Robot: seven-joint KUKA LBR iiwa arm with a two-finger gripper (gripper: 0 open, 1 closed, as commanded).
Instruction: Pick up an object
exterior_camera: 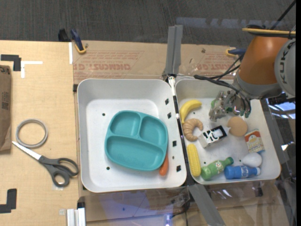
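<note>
Grey carpet behind; plywood bench [42, 79] carries two shallow white bins side by side. Left bin [89, 126]: teal divided plate [136, 140], with a carrot [163, 166] just beside its lower right edge. Right bin [270, 140]: banana [189, 108], croissant [192, 127], corn cob [194, 159], black-and-white block [214, 135], tan egg [237, 125], small carton [254, 141], white egg [252, 160], green bottle [216, 167], blue bottle [241, 172].

Arm enters from the right, orange band above the wrist. Gripper [225, 108] sits low over the upper part of the right bin, between banana and tan egg, just above the black-and-white block. Finger opening: cannot tell, mechanism is cluttered and small. No object visibly between them.

Bench left side: tape roll [31, 133], scissors [49, 164].
</note>
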